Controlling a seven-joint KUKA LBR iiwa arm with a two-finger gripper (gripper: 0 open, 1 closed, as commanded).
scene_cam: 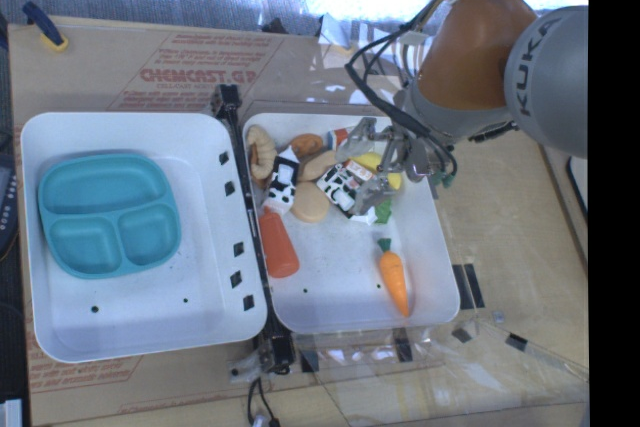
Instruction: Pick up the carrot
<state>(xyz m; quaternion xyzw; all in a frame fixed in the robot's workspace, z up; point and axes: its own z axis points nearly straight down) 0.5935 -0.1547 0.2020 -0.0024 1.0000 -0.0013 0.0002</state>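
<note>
While the arm reaches in from the right, we read the bench so:
Gripper [383, 177]: low over the far clutter of the right bin [430, 310]; we cannot tell its state.
Carrot [394, 277]: orange, green top pointing far, lying free at the bin's near right, apart from the gripper.
Clutter: a cow-patterned toy [341, 185] by the gripper, another [283, 183] further left, an orange bottle [278, 241] along the left wall.
Left bin [130, 325]: we see a teal divided plate [108, 213].
</note>
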